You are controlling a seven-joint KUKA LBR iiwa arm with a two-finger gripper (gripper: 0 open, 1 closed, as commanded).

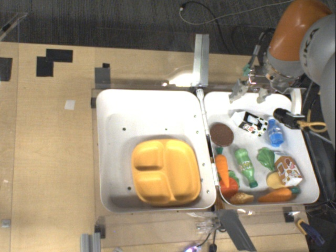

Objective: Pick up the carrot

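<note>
We judge the pick barely begun: our gripper point(251, 88) hovers with fingers apart and empty over the far edge of the right bin point(314, 190), while the carrot point(222, 168) lies untouched against its near-left wall.

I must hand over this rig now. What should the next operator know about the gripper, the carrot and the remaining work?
Gripper: raised over the back edge of the right bin, holding nothing that I can see; whether its fingers are open or shut is not clear.
Carrot: lying against the right bin's left wall, beside the green bottle, below the brown disc. A second orange vegetable lies at the front, so check which one is meant.
Left bin: contains the yellow tray.
Done: nothing picked up yet.
Left: descend on the carrot, grasp it and lift.
</note>
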